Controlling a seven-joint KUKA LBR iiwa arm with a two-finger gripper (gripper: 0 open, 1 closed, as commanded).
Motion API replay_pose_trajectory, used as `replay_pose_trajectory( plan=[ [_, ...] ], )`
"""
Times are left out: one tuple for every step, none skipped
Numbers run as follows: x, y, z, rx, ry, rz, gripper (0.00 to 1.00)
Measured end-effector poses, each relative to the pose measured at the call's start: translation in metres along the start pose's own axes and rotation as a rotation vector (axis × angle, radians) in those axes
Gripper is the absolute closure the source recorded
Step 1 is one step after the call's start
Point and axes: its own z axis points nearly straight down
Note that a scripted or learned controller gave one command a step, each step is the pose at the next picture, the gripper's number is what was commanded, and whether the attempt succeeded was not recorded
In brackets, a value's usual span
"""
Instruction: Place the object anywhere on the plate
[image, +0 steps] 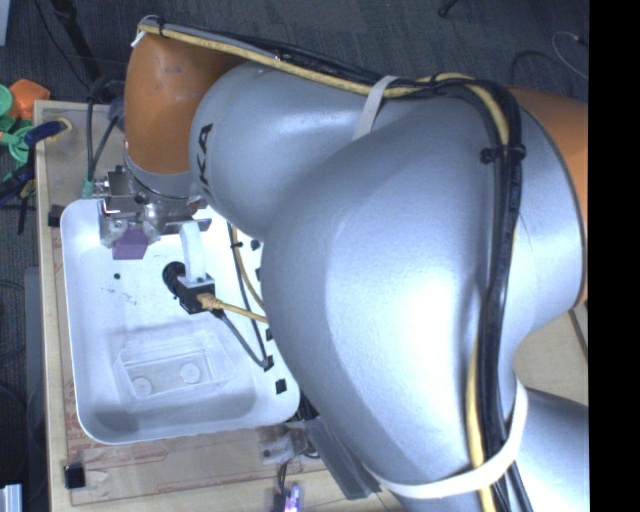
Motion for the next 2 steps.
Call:
replay_pose_trajectory(
  plan=[
    [-0.07, 0.032, 0.012, 0.0, 0.0, 0.013, 1.0],
    [-0.148, 0.017, -0.017, 0.002, 0.001, -0.034, 1.0]
  ],
)
